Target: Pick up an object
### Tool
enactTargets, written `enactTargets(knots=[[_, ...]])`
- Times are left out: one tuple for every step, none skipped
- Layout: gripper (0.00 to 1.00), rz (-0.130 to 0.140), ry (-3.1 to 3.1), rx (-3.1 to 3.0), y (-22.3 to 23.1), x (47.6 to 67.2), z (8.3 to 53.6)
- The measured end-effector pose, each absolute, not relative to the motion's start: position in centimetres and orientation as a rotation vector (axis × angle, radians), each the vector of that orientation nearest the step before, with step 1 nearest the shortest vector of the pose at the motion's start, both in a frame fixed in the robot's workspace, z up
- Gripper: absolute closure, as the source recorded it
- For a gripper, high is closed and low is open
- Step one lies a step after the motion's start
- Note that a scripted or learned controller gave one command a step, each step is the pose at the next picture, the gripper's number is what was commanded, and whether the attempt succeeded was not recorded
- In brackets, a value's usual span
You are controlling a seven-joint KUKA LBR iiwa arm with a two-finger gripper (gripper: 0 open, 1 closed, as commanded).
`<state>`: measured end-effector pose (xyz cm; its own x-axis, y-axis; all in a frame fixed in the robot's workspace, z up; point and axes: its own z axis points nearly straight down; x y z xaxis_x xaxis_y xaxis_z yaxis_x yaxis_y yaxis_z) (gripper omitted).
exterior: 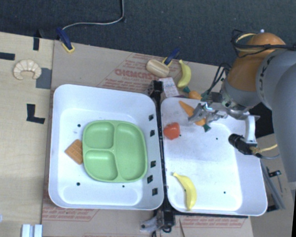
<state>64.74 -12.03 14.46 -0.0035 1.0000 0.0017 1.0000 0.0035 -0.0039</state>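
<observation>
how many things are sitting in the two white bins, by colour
yellow: 1, banana in the right bin
red: 1, block
orange: 1, carrot by the gripper
green: 1, divided plate in the left bin
tan: 1, cracker
total: 5

Grey arm (pixel 287 98) with rounded casing, orange band (pixel 251 63) above wrist, black cables looped by it, small metallic gripper (pixel 205 115).

Bench (pixel 8 143): two white bins (pixel 62 132), croissant (pixel 27 69), bread roll (pixel 157 67), banana (pixel 184 74) directly on top.
</observation>
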Motion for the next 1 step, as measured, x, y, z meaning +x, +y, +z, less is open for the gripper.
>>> enactTargets(knots=[[1.00, 0.000, -2.224, -2.217, -6.84, 62.59, 18.45]])
